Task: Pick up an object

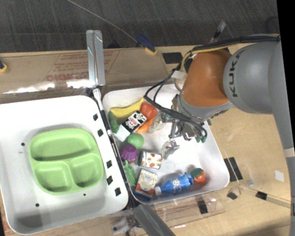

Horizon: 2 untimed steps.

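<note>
My pincer [168,148], how far open I cannot tell, hovers in the right bin [216,159] above a small carton [151,161], probably light, stiff and best pinched across flat sides.

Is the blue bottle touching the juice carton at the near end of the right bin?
Touching. In the camera view the blue bottle lies on its side with its left end butted against the juice carton; no white bin floor shows between them.

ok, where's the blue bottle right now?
The blue bottle lies on its side along the near edge of the right bin, between a small carton and an orange-red toy.
</note>
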{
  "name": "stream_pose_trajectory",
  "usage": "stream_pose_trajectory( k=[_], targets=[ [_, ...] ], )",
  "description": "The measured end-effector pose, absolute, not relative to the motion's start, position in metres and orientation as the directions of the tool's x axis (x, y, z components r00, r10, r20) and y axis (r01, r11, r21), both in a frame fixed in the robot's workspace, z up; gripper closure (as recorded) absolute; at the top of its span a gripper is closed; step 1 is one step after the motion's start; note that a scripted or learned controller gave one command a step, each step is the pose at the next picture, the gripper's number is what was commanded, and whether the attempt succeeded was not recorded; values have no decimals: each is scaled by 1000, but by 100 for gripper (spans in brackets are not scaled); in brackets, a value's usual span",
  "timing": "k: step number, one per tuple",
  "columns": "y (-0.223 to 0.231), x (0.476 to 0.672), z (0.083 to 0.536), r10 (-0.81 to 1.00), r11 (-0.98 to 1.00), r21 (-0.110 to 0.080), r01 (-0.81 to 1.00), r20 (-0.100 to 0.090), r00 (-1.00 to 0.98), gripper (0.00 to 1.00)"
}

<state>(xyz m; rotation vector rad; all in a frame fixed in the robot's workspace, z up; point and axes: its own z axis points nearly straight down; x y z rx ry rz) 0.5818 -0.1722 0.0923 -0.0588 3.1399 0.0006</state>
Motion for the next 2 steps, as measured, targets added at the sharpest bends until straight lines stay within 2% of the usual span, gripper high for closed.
stream_pose_trajectory(
  k=[1,2],
  targets=[
    [-108,521,92,85,996,1,85,1,-996,0],
    [-105,565,88,36,999,-3,35,35,-999,0]
  ],
)
